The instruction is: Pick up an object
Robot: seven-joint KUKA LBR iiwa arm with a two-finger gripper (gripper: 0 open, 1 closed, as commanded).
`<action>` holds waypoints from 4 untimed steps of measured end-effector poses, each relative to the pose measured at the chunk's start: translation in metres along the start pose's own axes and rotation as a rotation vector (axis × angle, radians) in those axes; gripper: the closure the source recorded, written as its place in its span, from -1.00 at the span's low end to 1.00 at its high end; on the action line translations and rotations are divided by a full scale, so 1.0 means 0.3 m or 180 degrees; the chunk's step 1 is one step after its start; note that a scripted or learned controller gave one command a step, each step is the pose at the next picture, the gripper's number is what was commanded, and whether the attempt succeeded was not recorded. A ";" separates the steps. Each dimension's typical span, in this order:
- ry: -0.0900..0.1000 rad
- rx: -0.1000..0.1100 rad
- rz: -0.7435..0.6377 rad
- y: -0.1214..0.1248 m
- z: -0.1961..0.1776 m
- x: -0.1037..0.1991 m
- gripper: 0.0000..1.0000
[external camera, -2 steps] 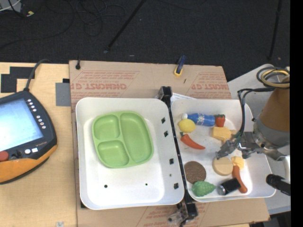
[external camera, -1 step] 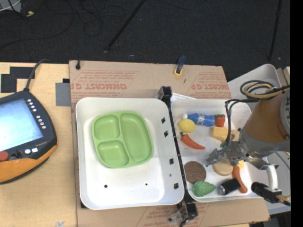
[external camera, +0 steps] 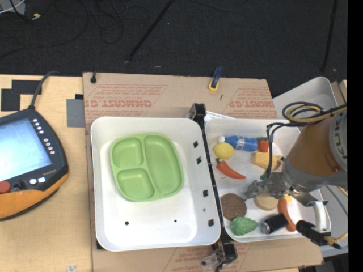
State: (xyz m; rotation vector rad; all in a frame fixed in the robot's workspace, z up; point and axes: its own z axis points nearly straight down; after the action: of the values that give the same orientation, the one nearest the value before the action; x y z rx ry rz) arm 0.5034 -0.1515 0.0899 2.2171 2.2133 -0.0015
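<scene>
The right bin (external camera: 247, 162) holds several toy foods: a yellow lemon (external camera: 223, 150), a blue bottle (external camera: 243, 143), a red chili (external camera: 229, 170), a yellow block (external camera: 262, 160), a brown disc (external camera: 232, 205), a green leafy piece (external camera: 243, 225), a tan bun (external camera: 265, 201), an orange carrot (external camera: 286, 211) and a black cylinder (external camera: 274, 224). My gripper (external camera: 262, 186) hangs low inside this bin, just above the tan bun and right of the chili. The arm's orange band (external camera: 312, 146) covers the bin's right part. I see nothing clearly held.
The left bin (external camera: 147, 220) carries a green divided plate (external camera: 146, 166). A control pendant (external camera: 28, 157) lies on the bench at far left. A blue and yellow clamp (external camera: 215, 79) sits at the cardboard's far edge. Cables loop by the arm (external camera: 298, 111).
</scene>
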 end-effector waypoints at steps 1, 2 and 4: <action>0.0009 -0.0009 0.0017 0.005 -0.040 -0.004 1.00; 0.0023 0.0018 -0.0008 0.006 -0.179 -0.003 1.00; 0.0022 0.0019 -0.0008 0.011 -0.462 0.013 1.00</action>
State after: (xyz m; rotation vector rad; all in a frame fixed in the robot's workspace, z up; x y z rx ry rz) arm 0.5059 -0.1467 0.2283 2.2207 2.2226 -0.0001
